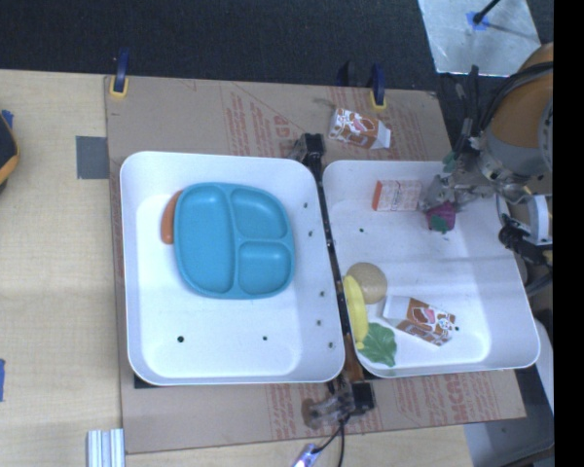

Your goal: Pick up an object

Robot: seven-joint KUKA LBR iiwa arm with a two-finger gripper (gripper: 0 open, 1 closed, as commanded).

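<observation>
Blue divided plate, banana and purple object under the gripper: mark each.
Blue divided plate [236, 239], camera view, centre ridge.
Banana [354, 306], camera view, middle of its length.
Purple object [442, 216], camera view, its middle.

We note an orange item [166, 218] largely hidden beneath the blue tray [236, 240]. The arm [522, 115] is cut off at the right edge.

A robotics lab: two white bins [136, 290] clamped onto a cardboard-covered bench [224, 115] with cabling.
</observation>
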